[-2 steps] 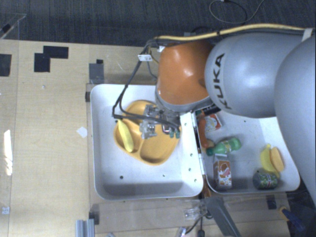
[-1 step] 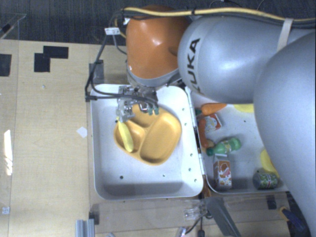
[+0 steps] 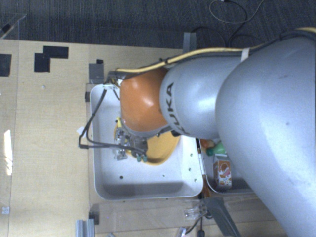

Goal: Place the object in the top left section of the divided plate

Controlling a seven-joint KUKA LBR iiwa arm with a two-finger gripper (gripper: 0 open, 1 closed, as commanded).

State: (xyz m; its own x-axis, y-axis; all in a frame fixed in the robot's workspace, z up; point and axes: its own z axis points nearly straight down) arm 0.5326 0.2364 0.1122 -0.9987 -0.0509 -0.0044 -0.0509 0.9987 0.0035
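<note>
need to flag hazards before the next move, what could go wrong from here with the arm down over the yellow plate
The arm hides most of the yellow plate, so its sections can't be told apart and a drop could land in the wrong one. The black cable loops over the rim of the left bin and might snag. The gripper sits close to the plate and may nudge it.
</note>
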